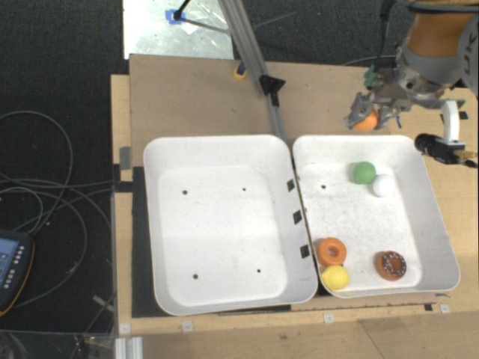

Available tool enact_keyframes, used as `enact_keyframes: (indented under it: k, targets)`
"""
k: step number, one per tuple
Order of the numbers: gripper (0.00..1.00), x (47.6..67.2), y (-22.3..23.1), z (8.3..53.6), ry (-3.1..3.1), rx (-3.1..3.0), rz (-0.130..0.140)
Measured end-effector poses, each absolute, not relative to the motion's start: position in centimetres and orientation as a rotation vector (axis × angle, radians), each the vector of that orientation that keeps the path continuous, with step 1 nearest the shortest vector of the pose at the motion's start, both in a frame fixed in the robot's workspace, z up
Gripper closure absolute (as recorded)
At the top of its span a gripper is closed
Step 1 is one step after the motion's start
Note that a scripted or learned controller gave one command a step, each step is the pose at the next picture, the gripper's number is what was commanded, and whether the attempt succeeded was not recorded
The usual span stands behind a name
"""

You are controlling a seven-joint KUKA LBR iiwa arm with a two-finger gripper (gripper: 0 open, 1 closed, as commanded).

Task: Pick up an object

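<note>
Camera view: we saw the gripper (372, 115) raised above the right bin's (438, 223) far rim, jaws closed on an orange object (366, 121). That object sat between the fingertips, well apart from the green ball (364, 172) below.

Two white bins (224, 152), two balls (364, 172), two ring-shaped pieces (331, 250), one yellow piece (335, 277), one orange piece (366, 121).

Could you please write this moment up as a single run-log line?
arm: above right bin's far edge | end effector: shut on orange object | right bin: green ball, white ball, two donuts, yellow ball
</note>
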State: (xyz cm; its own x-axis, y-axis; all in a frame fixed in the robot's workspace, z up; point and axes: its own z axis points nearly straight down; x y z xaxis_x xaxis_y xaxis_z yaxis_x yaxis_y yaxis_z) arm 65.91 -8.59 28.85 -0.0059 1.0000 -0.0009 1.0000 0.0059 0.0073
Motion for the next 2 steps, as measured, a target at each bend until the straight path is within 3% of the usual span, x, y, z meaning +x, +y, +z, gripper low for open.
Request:
enact_keyframes:
  k: [2]
  targets:
    - [1.00,63.2,1.5,27.7,2.233,2.212,0.001]
